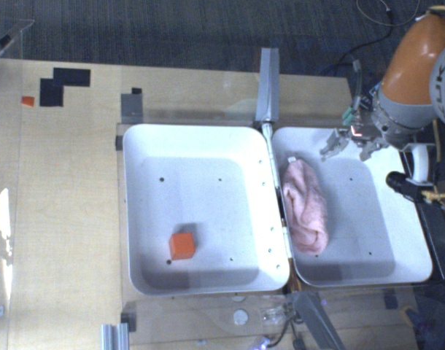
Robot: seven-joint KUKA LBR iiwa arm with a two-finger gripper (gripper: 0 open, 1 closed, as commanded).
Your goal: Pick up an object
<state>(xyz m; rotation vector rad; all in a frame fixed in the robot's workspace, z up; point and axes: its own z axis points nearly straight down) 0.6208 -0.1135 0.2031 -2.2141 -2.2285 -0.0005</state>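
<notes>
End effector (351, 143) spread open, holding nothing, hovering over right bin's (397, 265) far edge; probably lining up on pink cloth (306, 206).

The arm (427, 57) is cut off by the right edge; 1 black shape (62, 84) is too small to identify.

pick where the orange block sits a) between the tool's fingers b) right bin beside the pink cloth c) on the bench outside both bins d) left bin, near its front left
d: the orange block lies alone on the floor of the left bin, toward its front left, while the pink cloth is in the right bin and the tool hangs over that bin's far edge.
</notes>
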